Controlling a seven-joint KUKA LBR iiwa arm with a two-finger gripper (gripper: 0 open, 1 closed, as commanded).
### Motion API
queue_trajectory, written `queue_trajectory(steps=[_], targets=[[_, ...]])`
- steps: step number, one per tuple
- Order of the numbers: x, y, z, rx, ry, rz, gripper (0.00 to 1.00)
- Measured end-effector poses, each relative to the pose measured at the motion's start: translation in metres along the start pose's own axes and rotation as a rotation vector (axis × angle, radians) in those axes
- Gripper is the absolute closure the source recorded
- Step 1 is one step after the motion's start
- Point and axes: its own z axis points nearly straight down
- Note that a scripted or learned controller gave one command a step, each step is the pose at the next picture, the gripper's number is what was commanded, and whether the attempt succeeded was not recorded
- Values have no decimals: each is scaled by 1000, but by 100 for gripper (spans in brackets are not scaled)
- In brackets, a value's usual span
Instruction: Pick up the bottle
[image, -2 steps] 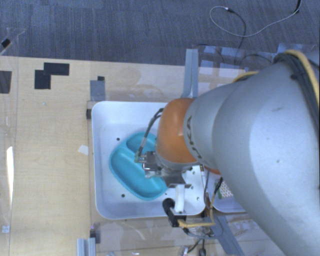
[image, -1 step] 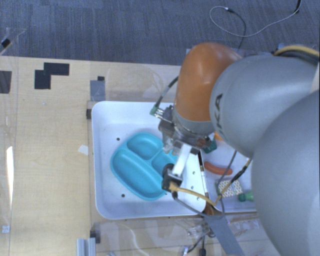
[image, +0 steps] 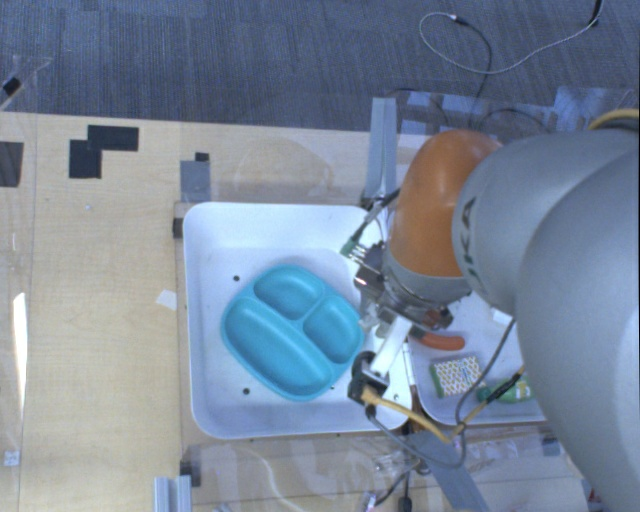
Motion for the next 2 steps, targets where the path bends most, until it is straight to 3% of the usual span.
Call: queue_trajectory(steps=[1, 2], targets=[[71, -45, -1, 0, 1, -140, 100], [104, -65, 25, 1, 0, 269, 100]])
